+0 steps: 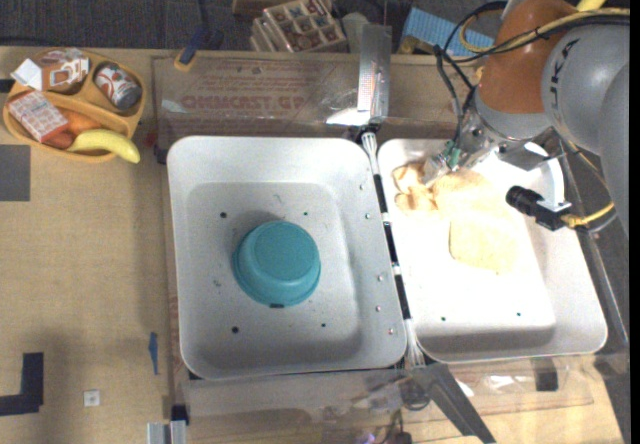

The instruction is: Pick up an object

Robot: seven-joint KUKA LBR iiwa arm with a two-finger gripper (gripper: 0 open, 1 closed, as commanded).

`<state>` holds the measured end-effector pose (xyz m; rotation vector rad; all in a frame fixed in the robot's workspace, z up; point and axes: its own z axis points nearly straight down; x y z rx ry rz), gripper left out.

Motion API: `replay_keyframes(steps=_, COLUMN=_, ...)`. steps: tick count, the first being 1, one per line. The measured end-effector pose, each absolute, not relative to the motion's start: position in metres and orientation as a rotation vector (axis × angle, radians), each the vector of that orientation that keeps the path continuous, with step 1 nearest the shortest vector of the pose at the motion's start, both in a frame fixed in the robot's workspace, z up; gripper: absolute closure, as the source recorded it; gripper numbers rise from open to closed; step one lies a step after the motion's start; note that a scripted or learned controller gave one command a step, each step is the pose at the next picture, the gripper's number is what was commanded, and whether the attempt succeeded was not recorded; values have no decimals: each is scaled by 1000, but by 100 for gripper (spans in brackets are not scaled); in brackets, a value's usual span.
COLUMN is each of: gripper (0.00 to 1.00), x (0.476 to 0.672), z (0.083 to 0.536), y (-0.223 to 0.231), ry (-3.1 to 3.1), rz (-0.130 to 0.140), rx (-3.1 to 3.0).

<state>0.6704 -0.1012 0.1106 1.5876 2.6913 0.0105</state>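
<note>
Teal plastic marks the one clear object in the left bin (190, 172): a round bowl (278, 262) lying upside down, its flat base facing up, on the bin floor slightly toward the near side. It touches neither wall and sits well apart from the arm.

In the right bin (520, 327) the light is strong and the contents wash out. A pale yellowish flat thing (482, 244) lies near the middle of the floor, and some lumpy tan pieces (413, 188) sit at the far left corner, close to the seam between the two bins. What these are cannot be made out.

The pincer (447, 160) is low over that far left corner of the right bin, just beside the tan pieces, at the end of the grey arm (590, 82) with its orange band (525, 42) reaching in from the right. It is small and blurred against the glare, so I cannot tell whether it is released or clenched, or whether anything is in it. A black fitting (530, 206) with a yellow cable hangs from the arm over the bin's right side.

On the worktop (80, 292) to the far left stands a yellow tray (20, 120) holding a banana (108, 144), small boxes and a can. A cardboard box (255, 97) lies flat behind the left bin.
</note>
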Motion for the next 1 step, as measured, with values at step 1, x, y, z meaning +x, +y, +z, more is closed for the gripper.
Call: replay_keyframes(steps=1, gripper=100, x=668, z=189, y=-115, ry=2860, rz=2, rx=1283)
